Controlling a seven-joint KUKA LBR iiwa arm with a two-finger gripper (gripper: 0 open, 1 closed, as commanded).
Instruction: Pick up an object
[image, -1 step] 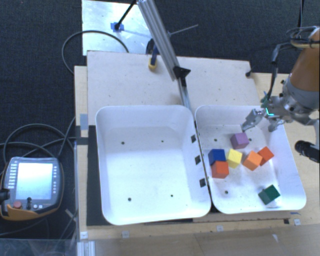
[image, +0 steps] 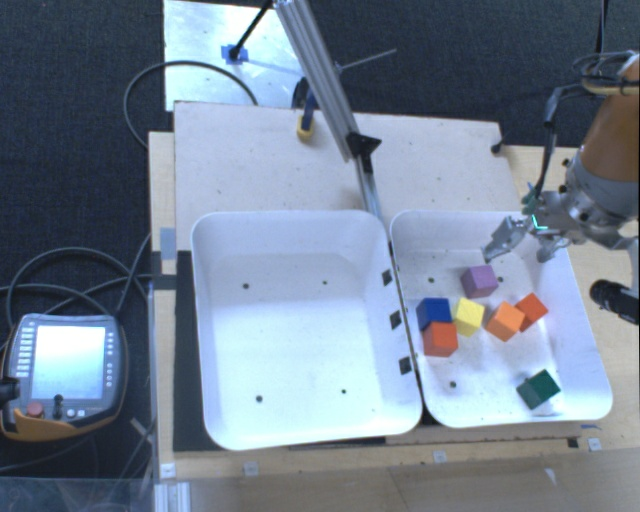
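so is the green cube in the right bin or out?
In. The green cube sits on the right bin floor near its front corner.

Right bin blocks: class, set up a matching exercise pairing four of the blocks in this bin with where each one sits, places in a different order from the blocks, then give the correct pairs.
Column one:
1. purple block
2. green block
3. blue block
4. yellow block

Column two:
A. apart from the cluster, near the bin's front right corner
B. between the blue block and an orange block
C. rearmost of the blocks, closest to the gripper
D. left end of the cluster, just behind the red-orange block

Pairs: 1-C, 2-A, 3-D, 4-B
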